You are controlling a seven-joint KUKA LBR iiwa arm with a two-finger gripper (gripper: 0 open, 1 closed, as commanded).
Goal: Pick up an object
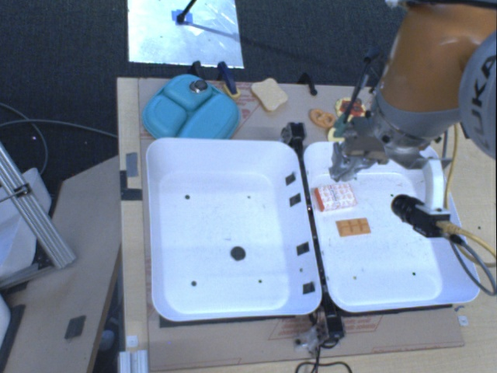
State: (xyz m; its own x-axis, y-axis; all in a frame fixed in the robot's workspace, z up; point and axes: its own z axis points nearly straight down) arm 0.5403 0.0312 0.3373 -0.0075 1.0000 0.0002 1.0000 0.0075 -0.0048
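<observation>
In the right bin (388,286) lie two things: a small white box with red print (335,198) near the left wall, and a flat orange waffle-like square (353,227) just below it. My gripper (342,169) hangs over the bin's upper left part, directly above the top edge of the white box. Nothing shows between its tips. In the left bin (178,231) a small dark disc (238,252) lies near the middle.
Behind the bins sit a blue sectioned plate (190,107), a toy toast slice (269,94), an orange pretzel-like piece (321,117) and a few small colourful toys (349,107). A black divider (307,224) with clips separates the bins.
</observation>
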